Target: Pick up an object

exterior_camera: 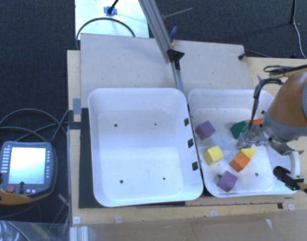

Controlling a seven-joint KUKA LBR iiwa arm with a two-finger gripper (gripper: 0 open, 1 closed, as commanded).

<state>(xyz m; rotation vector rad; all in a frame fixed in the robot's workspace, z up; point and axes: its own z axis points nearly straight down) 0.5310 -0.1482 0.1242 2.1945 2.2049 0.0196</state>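
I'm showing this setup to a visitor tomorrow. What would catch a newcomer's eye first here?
Most striking are the bright blocks in the right bin: two purple blocks, two yellow blocks, an orange block and a green block. The arm leans in from the right, its end effector low among them. A teach pendant lies at far left.

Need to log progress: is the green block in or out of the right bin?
In: the green block lies in the right bin, beside the gripper.
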